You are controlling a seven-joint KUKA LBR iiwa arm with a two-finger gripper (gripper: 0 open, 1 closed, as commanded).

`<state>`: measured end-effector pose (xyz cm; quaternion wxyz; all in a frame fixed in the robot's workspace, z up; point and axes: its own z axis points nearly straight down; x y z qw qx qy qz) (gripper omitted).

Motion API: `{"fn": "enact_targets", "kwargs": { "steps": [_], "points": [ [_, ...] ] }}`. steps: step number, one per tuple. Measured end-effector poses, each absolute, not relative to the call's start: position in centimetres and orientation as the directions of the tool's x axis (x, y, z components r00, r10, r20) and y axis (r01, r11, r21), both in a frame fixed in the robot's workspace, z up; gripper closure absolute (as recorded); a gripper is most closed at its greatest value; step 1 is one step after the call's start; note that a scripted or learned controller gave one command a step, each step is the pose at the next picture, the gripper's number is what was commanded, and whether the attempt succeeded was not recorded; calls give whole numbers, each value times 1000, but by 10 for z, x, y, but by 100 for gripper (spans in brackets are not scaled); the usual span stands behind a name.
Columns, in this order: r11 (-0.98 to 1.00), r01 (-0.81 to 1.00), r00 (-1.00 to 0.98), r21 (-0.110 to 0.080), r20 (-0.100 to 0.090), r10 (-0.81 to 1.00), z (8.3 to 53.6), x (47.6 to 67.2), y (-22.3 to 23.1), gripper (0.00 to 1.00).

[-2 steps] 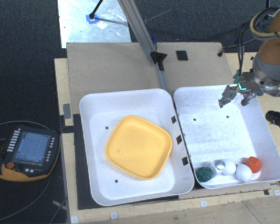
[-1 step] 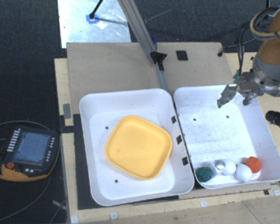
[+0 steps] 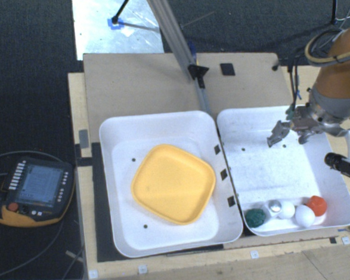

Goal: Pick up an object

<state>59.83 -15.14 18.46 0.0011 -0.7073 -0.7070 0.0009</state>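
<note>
My gripper (image 3: 291, 136) hangs over the far right part of the right bin (image 3: 267, 172), open, with nothing between its fingers. Along that bin's front wall lie a dark green lump (image 3: 255, 216), a small silver ball (image 3: 275, 206), two white balls (image 3: 286, 210) (image 3: 304, 216) and an orange-red ball (image 3: 316, 204). They sit close together, well in front of the gripper and apart from it.
A yellow square plate (image 3: 173, 183) lies in the left bin (image 3: 118, 146). A slanted metal pole (image 3: 176, 34) comes down to the bench behind the bins. A teach pendant (image 3: 32, 190) rests on the floor at the left.
</note>
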Motion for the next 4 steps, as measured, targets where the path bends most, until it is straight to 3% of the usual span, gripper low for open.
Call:
{"fn": "enact_targets", "kwargs": {
  "steps": [2, 3, 4],
  "points": [
    [0, 1000, 0, -3, 1, 1000, 91, 597, -150, 0],
    [0, 1000, 0, 2, 0, 1000, 104, 598, -150, 100],
    [1, 1000, -1, 6, -1, 1000, 167, 601, -149, 100]
  ]
}}
